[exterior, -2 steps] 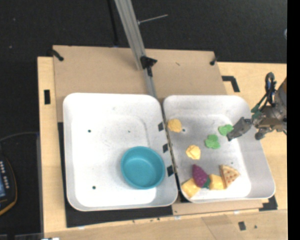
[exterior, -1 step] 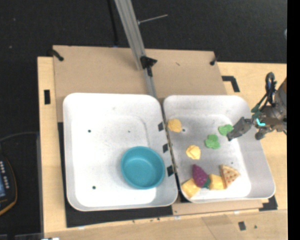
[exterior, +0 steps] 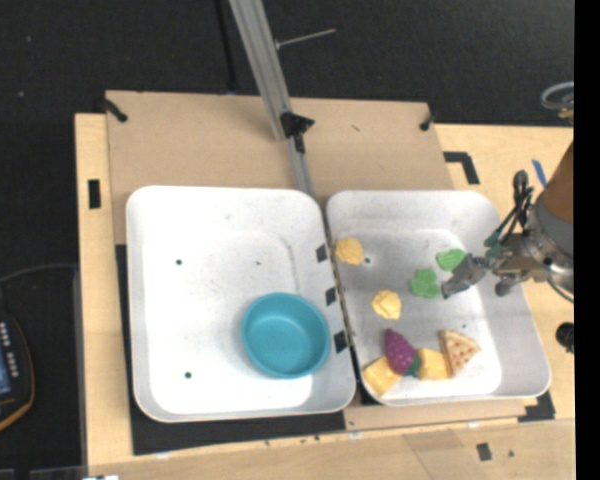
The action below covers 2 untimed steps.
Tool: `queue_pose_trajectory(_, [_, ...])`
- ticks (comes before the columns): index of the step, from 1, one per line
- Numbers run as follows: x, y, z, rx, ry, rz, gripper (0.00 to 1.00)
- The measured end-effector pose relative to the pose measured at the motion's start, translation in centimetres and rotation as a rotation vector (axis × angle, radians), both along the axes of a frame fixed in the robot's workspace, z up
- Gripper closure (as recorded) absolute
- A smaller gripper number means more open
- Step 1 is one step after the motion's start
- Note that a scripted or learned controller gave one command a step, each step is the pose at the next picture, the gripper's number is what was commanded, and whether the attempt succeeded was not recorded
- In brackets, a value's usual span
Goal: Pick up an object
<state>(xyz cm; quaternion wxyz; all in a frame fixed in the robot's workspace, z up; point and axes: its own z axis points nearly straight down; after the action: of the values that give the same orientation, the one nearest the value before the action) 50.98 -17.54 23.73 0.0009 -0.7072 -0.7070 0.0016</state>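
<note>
White bin (exterior: 500,368) rim beside end effector (exterior: 477,273)

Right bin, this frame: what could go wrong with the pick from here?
1. The gripper sits over the right bin beside two green pieces lying close together; closing could catch both or push one away.
2. The purple toy, yellow pieces and pizza slice crowd the bin's near edge, so a grasp there may slip.
</note>
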Motion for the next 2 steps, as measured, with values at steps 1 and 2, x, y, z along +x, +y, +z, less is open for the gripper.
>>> queue_pose_trajectory(1, [-0.9, -0.6, -5.2, 0.0, 0.0, -0.001, 0.0])
queue_pose_trajectory(2, [-0.3, -0.1, -10.8, 0.0, -0.005, -0.002, 0.0])
